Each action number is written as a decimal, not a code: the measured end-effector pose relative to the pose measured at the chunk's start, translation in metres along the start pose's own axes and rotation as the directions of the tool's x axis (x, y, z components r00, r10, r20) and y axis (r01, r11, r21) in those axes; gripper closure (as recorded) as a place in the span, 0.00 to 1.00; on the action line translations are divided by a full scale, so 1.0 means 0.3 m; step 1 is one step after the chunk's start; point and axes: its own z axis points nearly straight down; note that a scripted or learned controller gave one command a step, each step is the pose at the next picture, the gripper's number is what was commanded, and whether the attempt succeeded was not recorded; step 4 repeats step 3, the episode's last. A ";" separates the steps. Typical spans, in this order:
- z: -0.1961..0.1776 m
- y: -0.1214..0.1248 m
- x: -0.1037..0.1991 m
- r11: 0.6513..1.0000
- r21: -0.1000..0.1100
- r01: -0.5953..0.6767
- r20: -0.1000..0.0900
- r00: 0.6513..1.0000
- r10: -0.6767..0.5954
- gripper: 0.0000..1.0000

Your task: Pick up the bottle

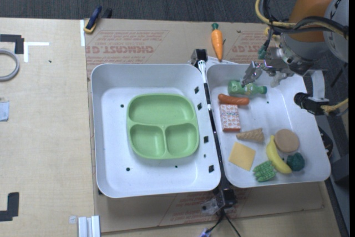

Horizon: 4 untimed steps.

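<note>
The bottle (246,87) is small and green with a pale label. It lies on its side near the far edge of the right bin (302,114). My gripper (254,76) hangs just above the bottle's right end, at or very near its top surface. The grey arm with its orange band comes in from the upper right. From this slant I cannot make out whether the bottle is gripped or merely under the gripper.
Close in front of the bottle lies a red sausage (233,100), then a red-and-white packet (229,117), a cone (250,135), a cheese slice (242,155), a banana (275,157) and a burger (287,141). The left bin (105,119) holds a green divided plate (163,126). A carrot (216,40) lies behind the bins.
</note>
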 end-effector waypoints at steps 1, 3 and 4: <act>-0.032 0.001 -0.001 1.000 -0.001 0.001 0.001 1.000 -0.001 1.00; -0.134 -0.438 -0.299 0.944 0.002 -0.330 0.000 0.944 0.330 1.00; -0.134 -0.438 -0.299 0.944 0.002 -0.330 0.000 0.944 0.330 1.00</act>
